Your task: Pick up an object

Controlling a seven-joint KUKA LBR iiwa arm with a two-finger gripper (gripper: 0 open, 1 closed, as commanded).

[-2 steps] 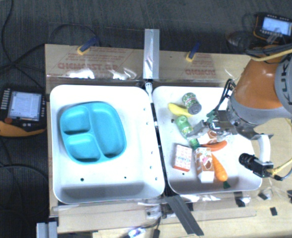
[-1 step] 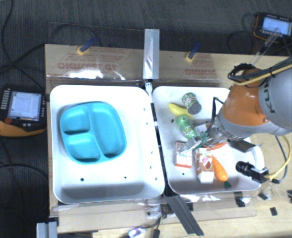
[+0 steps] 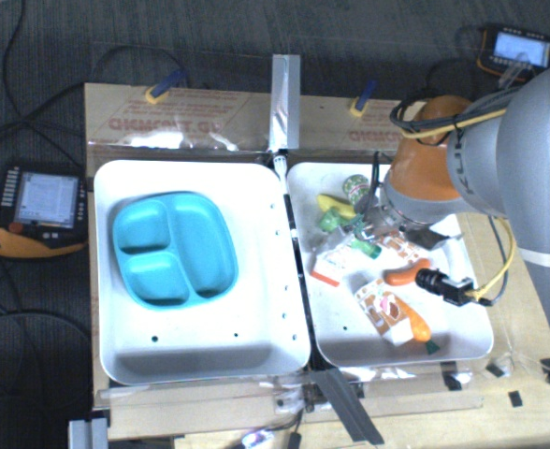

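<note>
You're looking at dark grey carpet floor [image 3: 32,64] all around, with black cables [image 3: 18,134] trailing across it at 9 and 10 o'clock. A brown cardboard sheet [image 3: 191,110] backs the bench at 12 o'clock, held by blue-and-yellow clamps [image 3: 166,85], with a metal strut [image 3: 285,101] standing at its middle. You've got a handheld pendant with a lit screen [image 3: 36,204] lying at 9 o'clock, another [image 3: 516,50] at 1 o'clock; light is even.

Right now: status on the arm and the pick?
Gripper down in the right bin, in the toy clutter; jaws hidden. Yellow toy and green toy beside it, nothing seen held. Blue tray in left bin.
</note>
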